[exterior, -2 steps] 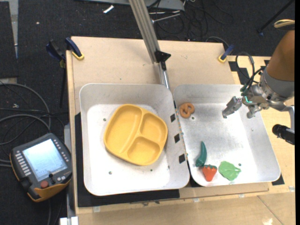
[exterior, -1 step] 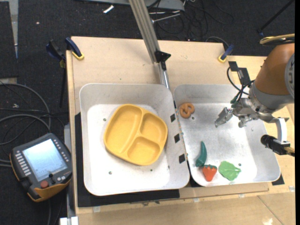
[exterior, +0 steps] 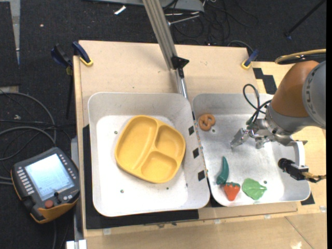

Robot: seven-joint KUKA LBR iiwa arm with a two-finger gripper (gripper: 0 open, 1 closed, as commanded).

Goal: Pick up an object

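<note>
The right bin (exterior: pixel 270 110) holds a small brown pretzel (exterior: pixel 206 121) at its upper left. Near its front edge lie a teal pepper-shaped piece (exterior: pixel 223 171), a red strawberry (exterior: pixel 232 190) and a green leafy piece (exterior: pixel 254 189). My gripper (exterior: pixel 250 139) hangs over the middle of this bin, right of the pretzel and above the green and red pieces. Its two fingers are spread apart with nothing between them. The grey arm with its orange band (exterior: pixel 293 95) comes in from the right.
The left bin (exterior: pixel 104 139) carries a yellow divided plate (exterior: pixel 150 148). A slanted metal pole (exterior: pixel 163 32) crosses the back of the bench. A teach pendant (exterior: pixel 46 183) lies on the floor at the left. Clamps (exterior: pixel 83 53) sit at the bench corners.
</note>
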